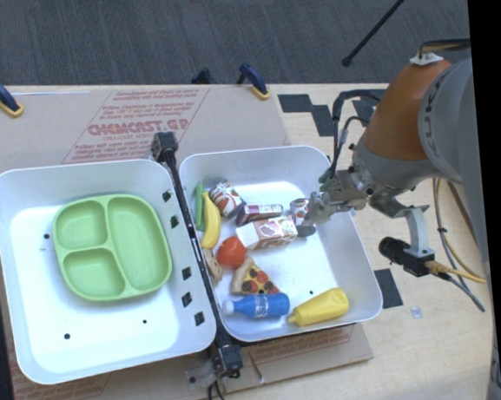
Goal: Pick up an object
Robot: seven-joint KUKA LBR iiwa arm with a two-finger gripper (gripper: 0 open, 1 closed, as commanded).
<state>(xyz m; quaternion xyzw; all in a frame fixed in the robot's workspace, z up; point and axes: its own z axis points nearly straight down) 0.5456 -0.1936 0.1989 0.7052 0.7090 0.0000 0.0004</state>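
So the gripper (307, 218) sits low in the right bin (354, 264), by its right wall. Can't tell if the claw is apart or together; the tips blur into the toys. It looks to touch the right end of a small red-and-white box (272, 231), w/ a little silver can (299, 208) just beside it.

Toys crowd the left and middle of that bin: a banana (210, 222) and a green thing (200, 206) along the left wall, a red-white can (225, 198) far, a dark bar (262, 210), a tomato (231, 251), a pizza slice (254, 279). Near edge: blue bottle (262, 306) and yellow bottle (319, 307), almost touching. Open room is at the far right corner and the strip by the right wall, btw arm and yellow bottle.

Left bin (26, 327) has a green tray (112, 246) w/ three parts, w/ bare white floor around it, most on the near side.
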